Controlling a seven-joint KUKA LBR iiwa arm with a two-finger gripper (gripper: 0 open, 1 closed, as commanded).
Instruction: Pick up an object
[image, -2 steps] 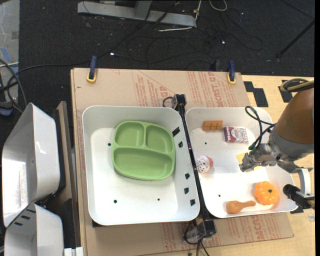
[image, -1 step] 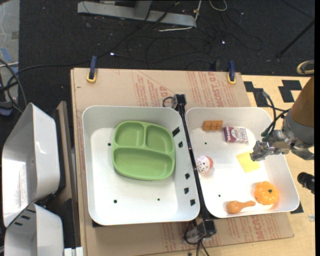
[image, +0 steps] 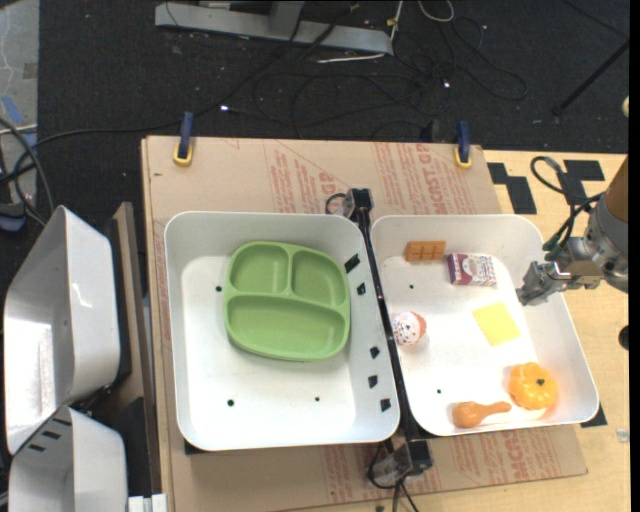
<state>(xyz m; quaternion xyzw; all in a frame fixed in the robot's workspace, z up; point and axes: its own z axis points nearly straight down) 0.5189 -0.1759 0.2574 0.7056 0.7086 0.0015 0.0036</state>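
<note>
The right bin (image: 455, 228) holds several objects. An orange-brown block (image: 424, 251) lies near its far wall, with a purple and white carton (image: 471, 269) beside it. A flat yellow square (image: 497, 324) rests mid-bin. A white ball with red marks (image: 408, 328) sits near the left wall. An orange pepper-like fruit (image: 531, 386) and an orange gourd shape (image: 478, 411) lie at the near side. My gripper (image: 533, 283) hangs at the bin's right rim, right of the carton and above the yellow square. Nothing shows between its fingers.
The left bin (image: 200, 400) holds a green divided plate (image: 288, 301). A black divider with clips (image: 375, 310) runs between the bins. Cables trail around the arm at the right. White containers (image: 55, 320) stand left of the bench.
</note>
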